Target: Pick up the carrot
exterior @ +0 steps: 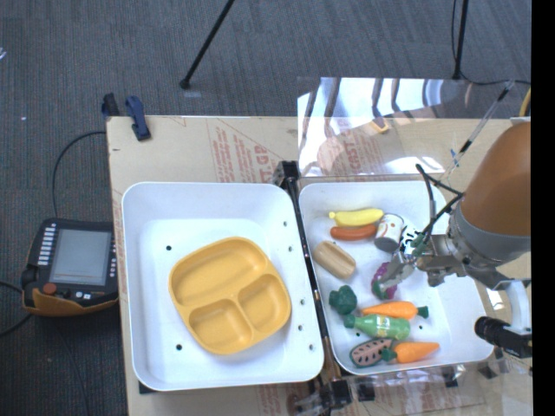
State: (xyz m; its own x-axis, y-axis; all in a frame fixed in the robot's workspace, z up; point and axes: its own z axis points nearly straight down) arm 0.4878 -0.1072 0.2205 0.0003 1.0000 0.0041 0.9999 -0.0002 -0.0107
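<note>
The work stands at the approach: the gripper (401, 265) hangs low over the right bin (451, 341), among the toy food, and nothing can be seen between its fingers; whether they stand wide or narrow cannot be told from here. The carrot (393, 309) lies just near of the gripper, pointing left, with a green bottle (380, 325) touching its near side and a second carrot (416, 351) nearer still beside a watermelon slice (370, 352). The next move likely calls for a short shift nearward and a descent astride the carrot, clear of the bottle. The arm reaches in from the right, wrist bent leftward.
</note>
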